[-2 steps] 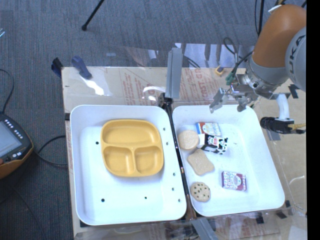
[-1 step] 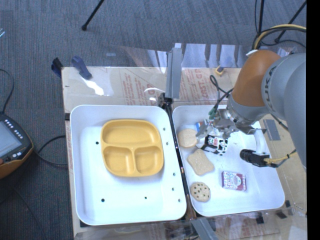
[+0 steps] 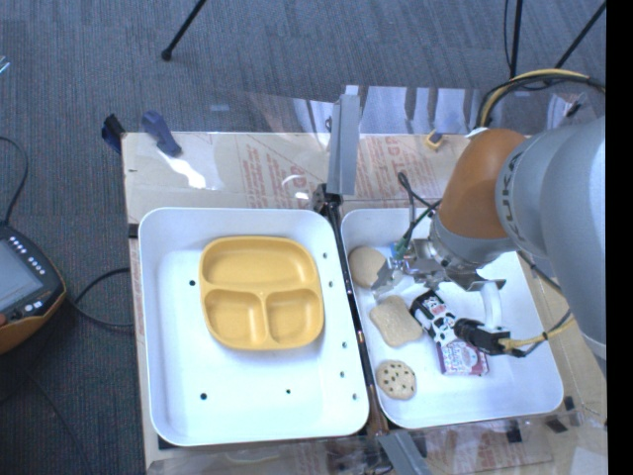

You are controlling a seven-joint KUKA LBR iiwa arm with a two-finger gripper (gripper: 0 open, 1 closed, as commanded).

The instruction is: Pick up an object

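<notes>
Round speckled cookie [image 3: 396, 379] beside smooth tan bread slice [image 3: 396, 321].

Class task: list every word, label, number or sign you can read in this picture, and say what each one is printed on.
Red printing on the cardboard sheet behind the bins: too blurred to read.
Black, white and red wrapper in the right bin: print too small to read.
Grey arm: dark lettering on its side, not legible.
No text reads clearly.
</notes>
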